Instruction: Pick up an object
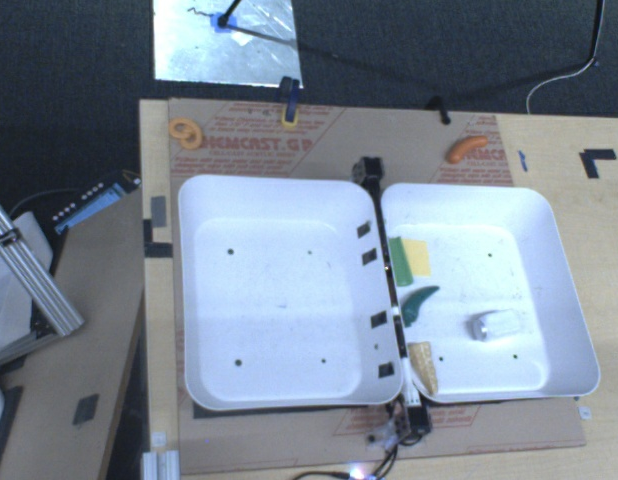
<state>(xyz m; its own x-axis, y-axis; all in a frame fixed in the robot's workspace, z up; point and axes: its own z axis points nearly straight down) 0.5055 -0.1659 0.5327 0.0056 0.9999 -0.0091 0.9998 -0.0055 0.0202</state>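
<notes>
Holding four items, right bin (551, 211): yellow sponge (415, 258) at 10 o'clock, green piece (419, 302) at 9, tan wedge (423, 365) at 7, clear container (494, 324) near centre.

Even, fairly bright overhead light, cool bluish cast; both white bins (279, 298) near overexposed, their floors washed out with little texture; soft faint shadows along the bin walls, none hard; shiny foil sheet (227, 28) at top shows patchy glare; dark floor (59, 58) around the bench grainy and dim; whole frame slightly soft, low resolution, printed lettering on the board (259, 138) barely readable.
</notes>
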